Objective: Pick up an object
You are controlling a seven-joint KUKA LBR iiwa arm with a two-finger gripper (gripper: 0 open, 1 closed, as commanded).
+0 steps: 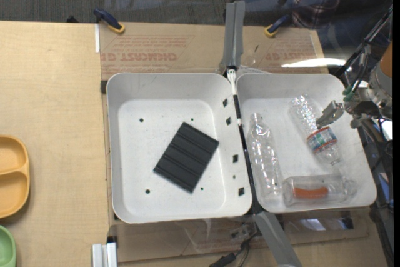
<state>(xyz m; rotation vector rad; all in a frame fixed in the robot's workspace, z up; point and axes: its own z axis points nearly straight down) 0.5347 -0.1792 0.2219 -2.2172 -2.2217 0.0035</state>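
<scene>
**A:** Cardboard covers your worktop [50, 90] under two white bins. What's in them?

**B:** You have a black ribbed pad [186, 156] lying flat in the left bin [115, 134]. The right bin [369, 187] holds three clear plastic bottles.

**A:** And your gripper [334, 114]?

**B:** It hangs at the right bin's far right, just above the bottle with the blue label [317, 134]. Whether it's released or clenched, I cannot tell; nothing visibly sits in it.

**A:** So which step?

**B:** The approach, I'd judge. Next you'd need to lower squarely across that bottle's body.
</scene>
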